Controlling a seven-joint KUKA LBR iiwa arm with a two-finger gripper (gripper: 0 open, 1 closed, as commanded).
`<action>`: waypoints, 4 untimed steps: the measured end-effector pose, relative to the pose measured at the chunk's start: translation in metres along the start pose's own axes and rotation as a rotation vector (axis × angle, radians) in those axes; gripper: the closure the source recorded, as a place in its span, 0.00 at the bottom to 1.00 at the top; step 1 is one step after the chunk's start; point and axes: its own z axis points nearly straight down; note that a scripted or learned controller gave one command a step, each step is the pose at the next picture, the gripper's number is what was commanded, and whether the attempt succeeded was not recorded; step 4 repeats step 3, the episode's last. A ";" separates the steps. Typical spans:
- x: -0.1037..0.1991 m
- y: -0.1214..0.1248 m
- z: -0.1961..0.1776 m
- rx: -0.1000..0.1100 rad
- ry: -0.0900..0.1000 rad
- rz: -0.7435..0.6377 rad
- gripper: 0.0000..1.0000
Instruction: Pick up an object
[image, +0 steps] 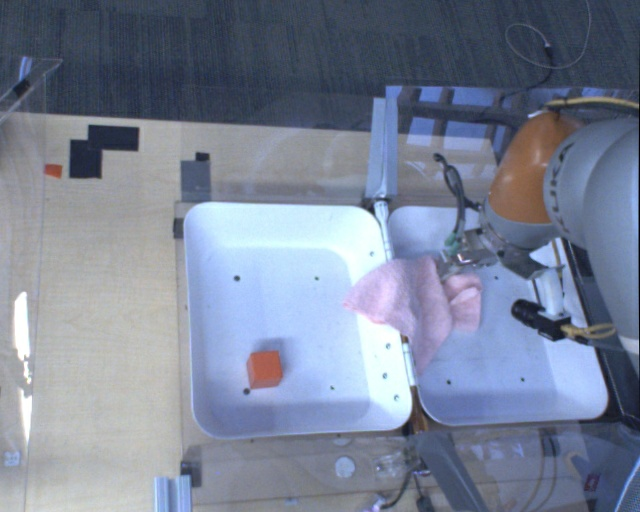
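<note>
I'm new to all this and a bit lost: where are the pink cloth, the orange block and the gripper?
pink cloth (415, 300), camera view, its middle fold.
orange block (265, 369), camera view, its top face.
gripper (458, 252), camera view, its tip.

A small orange cube (265, 369) sat in the left shallow white bin (225, 300); a pink cloth (415, 300) draped across the divide into the right white bin (540, 385).

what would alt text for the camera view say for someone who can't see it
A grey robot arm with an orange band reaches in from the right over the right bin, where a pink cloth drapes across the divide between two shallow white bins. A small orange block sits in the left bin.
</note>
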 end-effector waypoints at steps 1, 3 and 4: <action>-0.001 -0.001 0.001 0.000 -0.002 0.001 0.00; 0.002 -0.050 0.000 -0.003 -0.001 -0.076 0.00; 0.002 -0.050 0.000 -0.003 -0.001 -0.076 0.00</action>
